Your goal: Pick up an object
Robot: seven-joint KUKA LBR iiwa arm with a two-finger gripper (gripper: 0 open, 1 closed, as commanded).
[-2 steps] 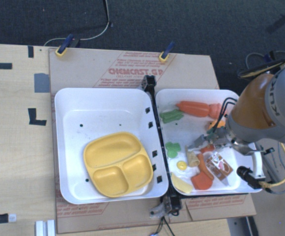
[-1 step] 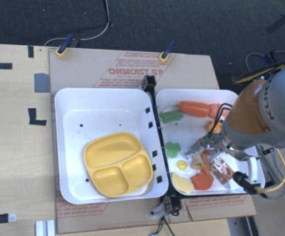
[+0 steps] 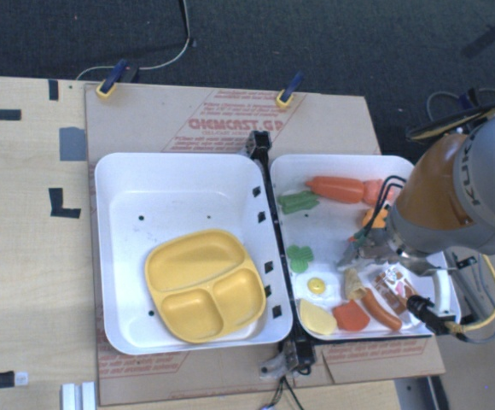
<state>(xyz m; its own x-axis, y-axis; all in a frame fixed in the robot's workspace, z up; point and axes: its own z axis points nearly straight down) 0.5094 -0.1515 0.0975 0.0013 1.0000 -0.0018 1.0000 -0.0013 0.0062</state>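
Two shallow white bins sit side by side, and the grey arm with its orange band (image 3: pixel 439 186) hangs over the right bin (image 3: pixel 337 165). Its two-finger gripper (image 3: pixel 363 250) is low among plastic toy food; how wide it stands cannot be told, nor whether it holds anything. Just below it lie a red sausage (image 3: pixel 382 312), a red tomato slice (image 3: pixel 351 317) and a pale yellow wedge (image 3: pixel 317 319). To its left are a fried egg (image 3: pixel 316 286) and a small green leafy piece (image 3: pixel 299 254). Above it lies an orange carrot (image 3: pixel 341 190). Far left, a yellow divided tray (image 3: pixel 205 284) rests in the left bin (image 3: pixel 124 195).
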